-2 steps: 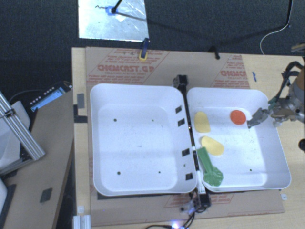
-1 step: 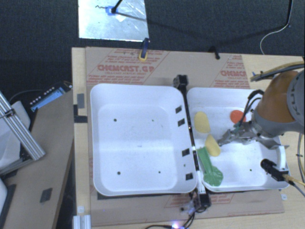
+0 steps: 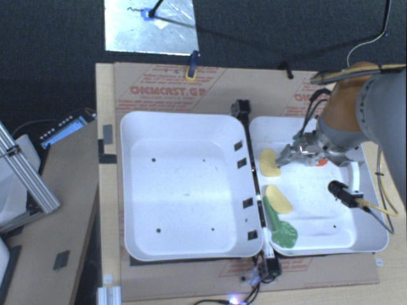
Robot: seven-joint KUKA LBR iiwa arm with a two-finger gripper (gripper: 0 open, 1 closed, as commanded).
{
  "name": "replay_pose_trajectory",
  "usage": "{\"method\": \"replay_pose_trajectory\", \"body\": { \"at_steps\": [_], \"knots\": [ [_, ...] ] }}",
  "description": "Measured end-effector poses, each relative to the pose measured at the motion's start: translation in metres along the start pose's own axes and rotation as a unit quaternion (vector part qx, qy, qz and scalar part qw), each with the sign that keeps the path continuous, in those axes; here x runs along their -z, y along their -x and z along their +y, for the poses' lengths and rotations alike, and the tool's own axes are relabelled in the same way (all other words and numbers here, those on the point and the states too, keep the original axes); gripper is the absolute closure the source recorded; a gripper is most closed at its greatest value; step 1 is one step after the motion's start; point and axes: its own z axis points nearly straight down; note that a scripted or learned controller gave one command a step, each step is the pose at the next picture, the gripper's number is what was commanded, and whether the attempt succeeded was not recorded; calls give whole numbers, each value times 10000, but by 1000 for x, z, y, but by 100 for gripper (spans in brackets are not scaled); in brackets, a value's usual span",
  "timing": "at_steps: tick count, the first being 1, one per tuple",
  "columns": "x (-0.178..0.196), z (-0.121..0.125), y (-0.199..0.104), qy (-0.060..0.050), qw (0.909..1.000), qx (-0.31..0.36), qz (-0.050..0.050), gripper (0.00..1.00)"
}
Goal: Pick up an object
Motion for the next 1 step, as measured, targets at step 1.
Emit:
{"method": "replay_pose_trajectory", "body": {
  "at_steps": [1],
  "knots": [
    [42,-25,26,-24,10000,-51,-9,0]
  ]
}}
